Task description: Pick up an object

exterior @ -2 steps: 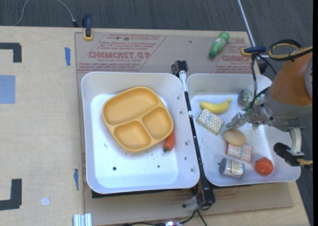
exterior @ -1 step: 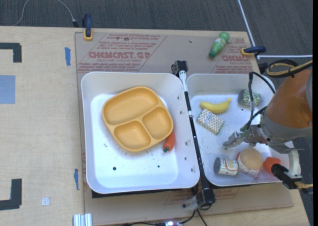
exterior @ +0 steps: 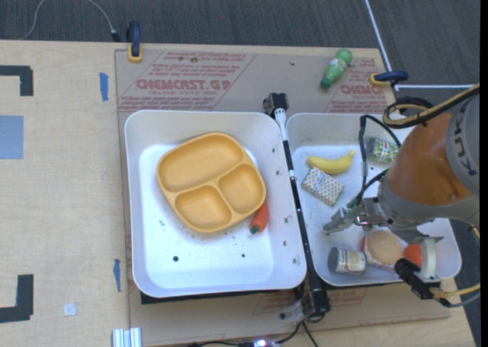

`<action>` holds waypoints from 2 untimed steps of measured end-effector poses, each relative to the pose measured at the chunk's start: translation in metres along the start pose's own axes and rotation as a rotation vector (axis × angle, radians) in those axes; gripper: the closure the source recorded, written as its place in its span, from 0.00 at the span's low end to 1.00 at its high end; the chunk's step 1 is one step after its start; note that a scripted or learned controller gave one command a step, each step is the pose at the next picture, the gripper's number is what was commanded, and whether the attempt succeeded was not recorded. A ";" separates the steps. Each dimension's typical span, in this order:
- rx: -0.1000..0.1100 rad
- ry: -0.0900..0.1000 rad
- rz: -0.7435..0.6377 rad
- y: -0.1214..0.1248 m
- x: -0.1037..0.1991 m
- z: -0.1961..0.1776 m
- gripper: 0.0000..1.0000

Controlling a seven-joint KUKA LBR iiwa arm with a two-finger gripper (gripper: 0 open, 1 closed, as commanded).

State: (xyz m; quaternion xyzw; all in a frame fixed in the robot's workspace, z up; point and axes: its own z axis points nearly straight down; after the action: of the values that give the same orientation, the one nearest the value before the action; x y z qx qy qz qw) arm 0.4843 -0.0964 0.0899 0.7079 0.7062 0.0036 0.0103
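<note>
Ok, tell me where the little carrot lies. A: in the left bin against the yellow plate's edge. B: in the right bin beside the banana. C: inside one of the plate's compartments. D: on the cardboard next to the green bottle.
A: the carrot lies on the left bin floor, touching the lower right rim of the yellow plate.

Two bins are set side by side on a board (exterior: 191, 78); the left bin (exterior: 145, 185) and the right bin (exterior: 301, 128) touch along a shared edge.

A divided plate (exterior: 210, 181) is laid in the left bin, toward its far left part. A carrot (exterior: 260, 218) is found just beside the plate's near right rim.

In the right bin, a banana (exterior: 332, 161) is placed at the far side, with a small packet (exterior: 322, 185) just nearer. A can (exterior: 380, 150) lies right of the banana. At the near edge a jar (exterior: 347, 261) lies on its side, with a bun (exterior: 383, 247) just to its right.

A bottle (exterior: 335, 69) lies on the board behind the right bin. The gripper (exterior: 341, 220) is positioned over the right bin, between packet and jar.
</note>
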 end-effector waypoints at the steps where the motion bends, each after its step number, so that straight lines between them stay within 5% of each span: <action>1: 0.000 0.000 0.000 0.000 0.000 0.000 0.00; 2: 0.000 0.000 0.000 0.000 0.000 0.000 0.00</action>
State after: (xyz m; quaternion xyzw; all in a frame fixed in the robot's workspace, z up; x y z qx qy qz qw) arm 0.4843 -0.0961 0.0899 0.7079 0.7063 0.0037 0.0104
